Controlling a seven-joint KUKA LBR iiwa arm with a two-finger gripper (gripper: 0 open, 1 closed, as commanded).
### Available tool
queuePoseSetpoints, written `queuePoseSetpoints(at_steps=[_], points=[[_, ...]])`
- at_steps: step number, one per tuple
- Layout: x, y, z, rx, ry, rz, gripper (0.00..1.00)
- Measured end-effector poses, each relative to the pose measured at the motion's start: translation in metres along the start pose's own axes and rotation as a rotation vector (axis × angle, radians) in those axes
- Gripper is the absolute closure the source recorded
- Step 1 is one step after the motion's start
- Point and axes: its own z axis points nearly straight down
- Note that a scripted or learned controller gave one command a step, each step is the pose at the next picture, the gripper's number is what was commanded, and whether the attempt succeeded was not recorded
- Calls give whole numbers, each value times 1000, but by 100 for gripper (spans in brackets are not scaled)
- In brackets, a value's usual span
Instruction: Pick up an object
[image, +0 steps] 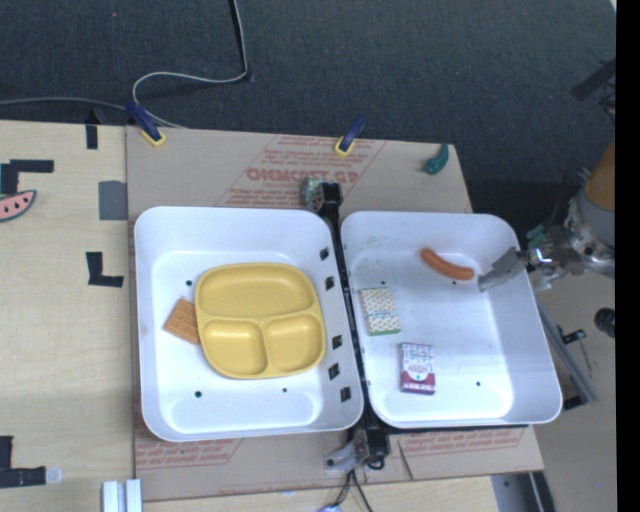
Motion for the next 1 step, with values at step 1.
queuePoseSetpoints(at_steps=[1], points=[[15, 27, 140, -5, 0, -1, 0]])
